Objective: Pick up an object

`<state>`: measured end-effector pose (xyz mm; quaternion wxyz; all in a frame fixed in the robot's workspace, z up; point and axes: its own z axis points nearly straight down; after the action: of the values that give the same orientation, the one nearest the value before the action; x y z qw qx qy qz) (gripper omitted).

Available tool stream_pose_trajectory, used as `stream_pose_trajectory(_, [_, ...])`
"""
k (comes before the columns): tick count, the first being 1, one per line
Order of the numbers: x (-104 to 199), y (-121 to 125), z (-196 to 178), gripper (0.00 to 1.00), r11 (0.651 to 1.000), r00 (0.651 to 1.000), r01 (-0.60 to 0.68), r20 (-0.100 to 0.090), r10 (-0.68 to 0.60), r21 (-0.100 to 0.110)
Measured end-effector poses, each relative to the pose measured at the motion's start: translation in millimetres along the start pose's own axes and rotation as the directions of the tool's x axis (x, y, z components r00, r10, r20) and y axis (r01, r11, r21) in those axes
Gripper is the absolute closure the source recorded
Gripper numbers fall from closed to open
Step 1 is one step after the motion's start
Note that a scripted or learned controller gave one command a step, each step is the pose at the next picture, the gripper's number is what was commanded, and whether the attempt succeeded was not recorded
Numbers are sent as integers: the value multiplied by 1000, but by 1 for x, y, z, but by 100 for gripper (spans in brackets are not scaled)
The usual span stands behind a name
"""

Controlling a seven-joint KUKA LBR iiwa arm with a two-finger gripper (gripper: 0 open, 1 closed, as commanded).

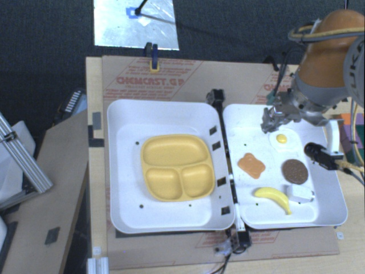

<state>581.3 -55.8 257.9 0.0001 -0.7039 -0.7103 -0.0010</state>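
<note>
Two white bins are sitting side by side on the counter (188, 73); the left bin (122, 153) is carrying a yellow divided tray (174, 167), the right bin (333, 207) the small pieces. Near its front edge a banana (274, 197) is lying; toward the middle, a brown disc (295, 171) and an orange piece (251, 165); nearer the back edge, a fried egg (282, 138). The end effector (274, 119) is hovering just behind the egg, gripping nothing visible; its opening I cannot tell. Coming straight down, centred over the egg, seems wisest.

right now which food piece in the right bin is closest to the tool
The fried egg, white with a yellow yolk, just below the tool; the others lie nearer the front.
</note>
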Motion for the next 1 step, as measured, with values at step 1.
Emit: stream_pose_trajectory(1, [49, -7, 15, 100, 1000, 1000, 0, 0, 0, 0])
